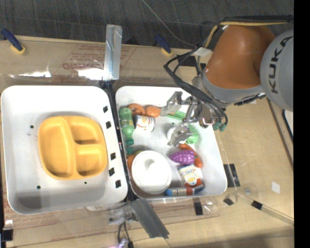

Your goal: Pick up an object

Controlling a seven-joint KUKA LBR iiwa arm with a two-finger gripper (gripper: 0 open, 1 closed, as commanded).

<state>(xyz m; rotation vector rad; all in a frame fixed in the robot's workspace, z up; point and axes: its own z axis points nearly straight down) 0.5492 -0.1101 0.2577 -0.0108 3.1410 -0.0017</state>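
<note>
Bins: 2, white, side by side. Left bin (15,154) has 1 yellow divided tray (72,146). Right bin (215,154) is crowded w/ approx. 8 items: 1 white bowl (151,170), 1 purple grape bunch (183,156), 1 small labelled jar (190,175), 1 green bottle (126,122), 1 small can (144,123), 1 orange piece (144,109), 1 green piece (192,137), 1 marker (180,191) at near wall. Writing: "KUKA" on arm (248,61); jar and can labels too small to read. Gripper (182,119) sits low over right bin's far-right part, fingers spread apart, touching or just above green piece; nothing visibly clamped between them.
</note>
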